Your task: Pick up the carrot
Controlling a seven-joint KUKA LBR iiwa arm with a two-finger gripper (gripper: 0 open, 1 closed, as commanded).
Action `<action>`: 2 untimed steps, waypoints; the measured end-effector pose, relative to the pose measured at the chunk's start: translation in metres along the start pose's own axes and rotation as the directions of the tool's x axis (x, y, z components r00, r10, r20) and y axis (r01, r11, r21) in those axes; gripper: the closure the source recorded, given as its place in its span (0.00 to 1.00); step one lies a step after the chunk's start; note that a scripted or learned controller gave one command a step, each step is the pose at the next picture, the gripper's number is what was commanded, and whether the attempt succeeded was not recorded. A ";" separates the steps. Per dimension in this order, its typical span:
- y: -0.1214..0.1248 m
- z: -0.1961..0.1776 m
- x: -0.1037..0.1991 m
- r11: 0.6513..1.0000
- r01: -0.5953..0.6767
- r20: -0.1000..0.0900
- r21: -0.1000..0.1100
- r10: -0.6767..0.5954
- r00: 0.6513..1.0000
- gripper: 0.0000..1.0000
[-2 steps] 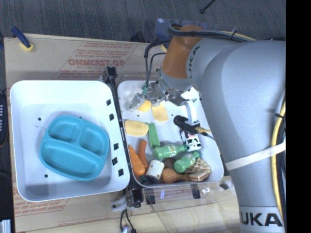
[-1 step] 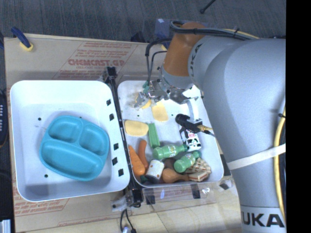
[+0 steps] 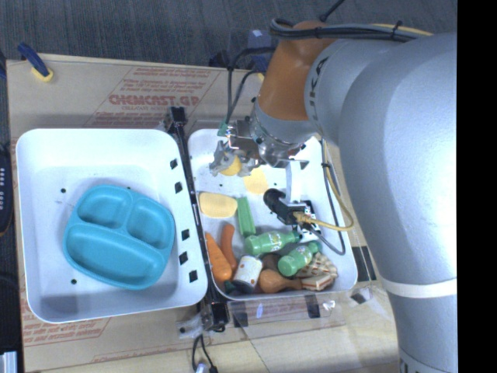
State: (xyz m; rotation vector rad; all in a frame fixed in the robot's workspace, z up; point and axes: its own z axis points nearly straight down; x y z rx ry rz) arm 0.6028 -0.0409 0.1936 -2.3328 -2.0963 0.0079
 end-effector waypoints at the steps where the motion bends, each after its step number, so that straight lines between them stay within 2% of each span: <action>1: 0.040 0.002 0.070 0.999 -0.041 0.002 0.001 0.041 0.999 1.00; 2: 0.005 0.004 0.141 0.957 -0.291 0.005 0.008 0.291 0.957 1.00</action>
